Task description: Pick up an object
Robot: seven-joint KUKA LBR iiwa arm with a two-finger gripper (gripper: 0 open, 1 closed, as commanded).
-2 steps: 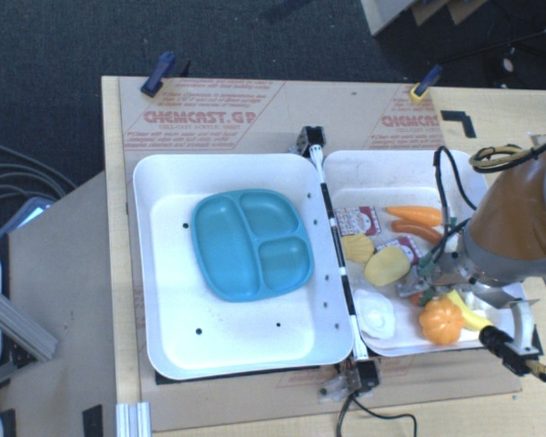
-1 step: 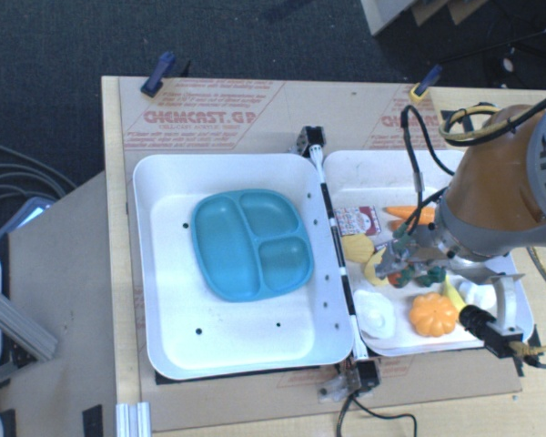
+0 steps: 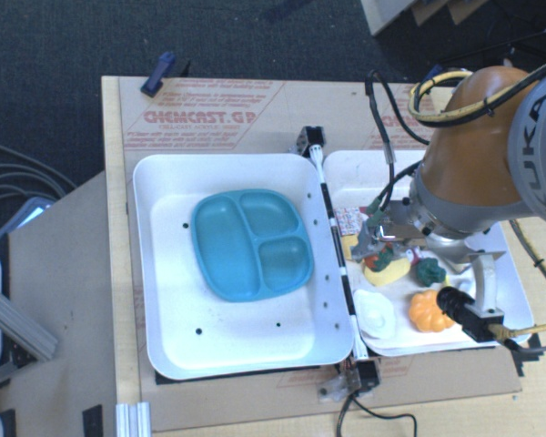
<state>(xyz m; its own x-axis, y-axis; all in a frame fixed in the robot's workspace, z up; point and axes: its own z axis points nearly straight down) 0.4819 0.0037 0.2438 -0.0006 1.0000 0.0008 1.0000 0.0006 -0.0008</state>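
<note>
Gripper low over a crowded right bin

Nearest the camera: a white rounded piece (image 3: 376,313) and an orange pumpkin-shaped toy (image 3: 425,311) at the front of the right bin (image 3: 519,291). Just behind them, a pale yellow item (image 3: 389,272), a dark green toy (image 3: 429,271) and a small red-and-green piece (image 3: 379,262), all packed close, some touching. Above that cluster, the gripper (image 3: 379,240), low in the bin; jaw state impossible to tell, nothing visibly held. To the left, a blue divided plate (image 3: 252,242) alone in the left bin (image 3: 164,326). Farther back, bare bench board (image 3: 200,116) and a small blue object (image 3: 157,74) at its far edge.

Judged risks: with toys this tightly packed, closing on two at once or nudging neighbours aside; rounded shapes likely to squirt out of a shallow pinch; a descent too near the divider likely to strike the bin wall
</note>
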